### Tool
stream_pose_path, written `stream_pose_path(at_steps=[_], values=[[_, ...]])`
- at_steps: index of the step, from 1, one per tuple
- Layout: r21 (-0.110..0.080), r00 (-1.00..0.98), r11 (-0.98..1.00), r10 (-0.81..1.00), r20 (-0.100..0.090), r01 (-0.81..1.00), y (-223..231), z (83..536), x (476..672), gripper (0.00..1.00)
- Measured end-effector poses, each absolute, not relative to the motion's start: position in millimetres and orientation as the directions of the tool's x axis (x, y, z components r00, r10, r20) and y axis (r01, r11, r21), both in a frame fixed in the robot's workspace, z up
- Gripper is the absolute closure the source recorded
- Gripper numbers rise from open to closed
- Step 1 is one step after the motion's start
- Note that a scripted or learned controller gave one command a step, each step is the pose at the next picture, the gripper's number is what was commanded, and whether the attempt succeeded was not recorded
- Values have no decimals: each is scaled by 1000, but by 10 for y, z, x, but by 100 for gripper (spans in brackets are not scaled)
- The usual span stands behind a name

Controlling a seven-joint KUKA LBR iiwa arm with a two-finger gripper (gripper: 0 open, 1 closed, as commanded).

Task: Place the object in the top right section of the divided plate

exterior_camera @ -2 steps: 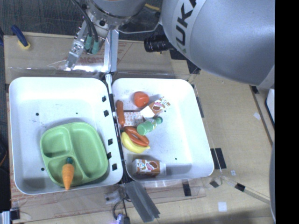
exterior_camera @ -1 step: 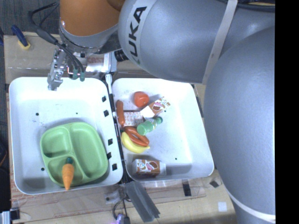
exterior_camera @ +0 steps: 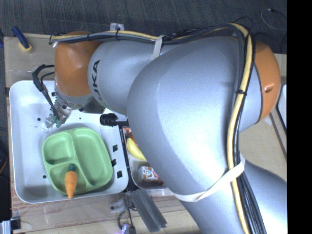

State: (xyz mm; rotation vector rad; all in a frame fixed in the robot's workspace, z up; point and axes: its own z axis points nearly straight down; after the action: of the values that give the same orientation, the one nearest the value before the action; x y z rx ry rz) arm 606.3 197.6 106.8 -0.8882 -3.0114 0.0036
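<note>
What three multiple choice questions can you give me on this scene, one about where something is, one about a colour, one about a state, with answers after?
1. Where does the carrot lie?
A. On the divided plate, its tip over the near rim
B. In the right bin
C. On the floor

2. What colour is the divided plate?
A. Blue
B. Green
C. Red

3. Where is the tool?
A. Over the right bin
B. Beyond the plate's far left edge, in the left bin
C. Pressed on the carrot

Answers: 1 A, the carrot lies in a near section and pokes past the rim. 2 B, the plate is light green. 3 B, the tool is by the plate's far left corner, apart from the carrot.
</note>
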Motion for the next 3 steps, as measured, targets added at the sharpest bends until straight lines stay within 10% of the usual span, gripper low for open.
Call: stream_pose_path(at_steps=[1,2,3], values=[[2,-883,883,469,-2,469,2179,2454,6459,100],[1,-588,588,809,-1,809,2189,3830,6475,100],[1,-596,596,803,-3,803,2223,3933,6469,100]])
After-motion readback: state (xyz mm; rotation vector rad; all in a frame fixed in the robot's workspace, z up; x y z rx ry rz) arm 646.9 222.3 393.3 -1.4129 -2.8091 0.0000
